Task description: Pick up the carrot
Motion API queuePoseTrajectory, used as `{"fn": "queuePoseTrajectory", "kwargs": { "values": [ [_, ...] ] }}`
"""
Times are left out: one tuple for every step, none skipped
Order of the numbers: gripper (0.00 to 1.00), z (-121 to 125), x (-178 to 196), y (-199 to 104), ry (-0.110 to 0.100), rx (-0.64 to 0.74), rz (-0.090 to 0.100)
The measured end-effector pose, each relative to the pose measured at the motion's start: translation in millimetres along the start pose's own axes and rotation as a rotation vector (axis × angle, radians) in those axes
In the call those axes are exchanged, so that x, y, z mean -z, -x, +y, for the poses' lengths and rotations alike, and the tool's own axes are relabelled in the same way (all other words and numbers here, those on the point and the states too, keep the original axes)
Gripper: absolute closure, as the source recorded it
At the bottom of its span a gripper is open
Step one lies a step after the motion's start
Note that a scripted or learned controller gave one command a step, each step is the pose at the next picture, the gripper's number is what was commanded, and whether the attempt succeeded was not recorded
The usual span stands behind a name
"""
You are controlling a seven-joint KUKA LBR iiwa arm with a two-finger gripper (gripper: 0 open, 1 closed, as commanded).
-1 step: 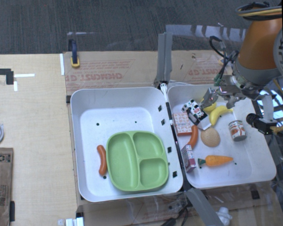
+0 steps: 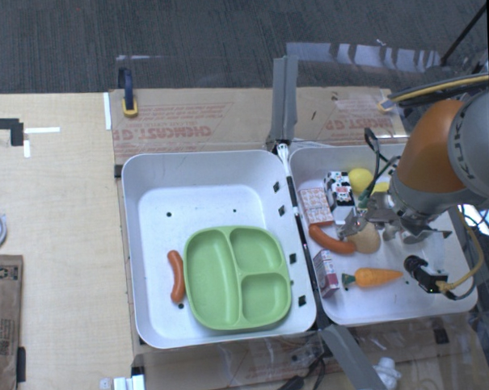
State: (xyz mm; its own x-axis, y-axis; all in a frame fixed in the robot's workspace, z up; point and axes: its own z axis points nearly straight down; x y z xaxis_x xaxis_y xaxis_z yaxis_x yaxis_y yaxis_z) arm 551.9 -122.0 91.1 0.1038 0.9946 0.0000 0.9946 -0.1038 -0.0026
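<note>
In the camera view, you see the gripper (image 2: pixel 361 223) low over the right bin (image 2: pixel 455 302), among the items at its centre. You cannot tell from this view how the gripper is set. The carrot (image 2: pixel 375 277) lies flat on the bin floor just below the gripper, apart from it, green end pointing left. A tan ball (image 2: pixel 366 241) sits directly beneath the gripper, and a sausage (image 2: pixel 332 240) lies just to its left. A yellow ball (image 2: pixel 360 178) sits above it. The left bin (image 2: pixel 149 235) holds a green tray (image 2: pixel 234 276) and a second sausage (image 2: pixel 176 276).
</note>
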Motion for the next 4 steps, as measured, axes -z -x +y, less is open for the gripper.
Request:
{"fn": "queuePoseTrajectory", "kwargs": {
  "values": [
    [0.0,-67.5,4.6,6.0,0.0,0.015,0.0],
    [1.0,-67.3,13.1,6.5,-0.001,0.011,0.0],
    [0.0,-67.3,13.2,6.4,-0.001,0.011,0.0],
    [0.0,-70.2,-0.3,48.4,0.001,0.493,0.001]
  ]
}}
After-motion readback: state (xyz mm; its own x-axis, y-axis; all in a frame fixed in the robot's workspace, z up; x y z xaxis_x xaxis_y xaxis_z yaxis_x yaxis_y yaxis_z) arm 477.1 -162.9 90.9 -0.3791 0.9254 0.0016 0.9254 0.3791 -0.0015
